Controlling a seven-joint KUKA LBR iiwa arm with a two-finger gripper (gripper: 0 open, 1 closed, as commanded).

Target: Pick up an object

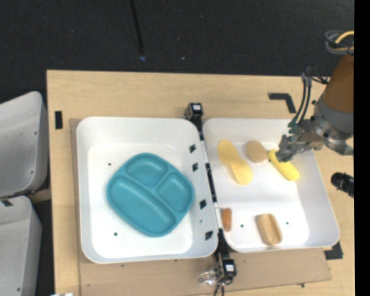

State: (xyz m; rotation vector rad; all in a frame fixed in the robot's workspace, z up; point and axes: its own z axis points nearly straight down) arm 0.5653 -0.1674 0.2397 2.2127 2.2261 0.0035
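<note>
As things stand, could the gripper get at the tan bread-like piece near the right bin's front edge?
Probably yes. The tan piece lies apart from the other items in the right bin, open from above, while the gripper sits farther back by the yellow item.

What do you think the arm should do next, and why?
Probably a short drop straight down. The gripper hangs at the upper end of the small yellow piece in the right bin, close beside the round tan piece. It sits over the yellow piece already, so lowering before closing seems the sensible step. Nothing shows held yet.
</note>
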